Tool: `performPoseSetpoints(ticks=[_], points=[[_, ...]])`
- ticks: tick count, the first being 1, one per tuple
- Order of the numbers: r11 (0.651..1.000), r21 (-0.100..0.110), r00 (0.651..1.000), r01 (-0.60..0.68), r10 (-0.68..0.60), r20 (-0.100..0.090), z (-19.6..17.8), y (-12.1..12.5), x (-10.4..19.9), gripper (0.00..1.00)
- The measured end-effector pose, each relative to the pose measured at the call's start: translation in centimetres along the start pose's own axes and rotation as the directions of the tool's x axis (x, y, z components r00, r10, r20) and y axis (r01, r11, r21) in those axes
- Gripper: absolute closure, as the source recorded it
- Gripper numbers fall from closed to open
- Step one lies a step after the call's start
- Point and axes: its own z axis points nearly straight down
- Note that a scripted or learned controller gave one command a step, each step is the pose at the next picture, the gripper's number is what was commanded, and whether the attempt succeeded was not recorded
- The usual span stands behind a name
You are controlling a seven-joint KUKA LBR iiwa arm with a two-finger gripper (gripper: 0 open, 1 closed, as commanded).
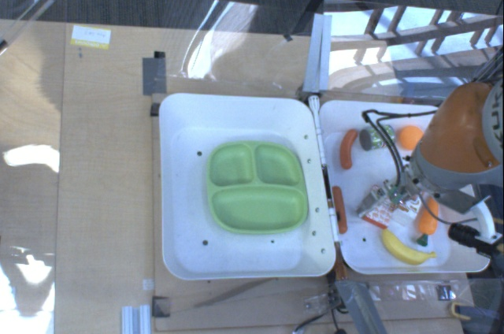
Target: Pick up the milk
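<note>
The milk (377, 209) is a small white carton with red print, lying tilted in the middle of the right bin (354, 255). My gripper (400, 194) hangs off the grey and orange arm, right over the carton's upper right end. The wrist and cables cover where the tips meet the carton, so whether they touch it cannot be made out.
Around the carton lie a banana (405, 247), a carrot (426, 220), an orange (409, 137), a grey can (368, 139) and an orange-red sausage (347, 149). A second red sausage (339, 210) lies by the bins' shared rim. The left bin (181, 191) holds a green divided plate (257, 187).
</note>
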Motion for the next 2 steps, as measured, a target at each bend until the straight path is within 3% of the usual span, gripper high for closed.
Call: performPoseSetpoints(ticks=[1, 2], points=[[1.000, -0.012, 1.000, 0.001, -0.001, 0.010, -1.3, 0.5, -0.2, 1.00], [0.999, 0.002, 0.999, -0.050, 0.050, -0.003, -12.5, -0.9, 3.1, 1.00]])
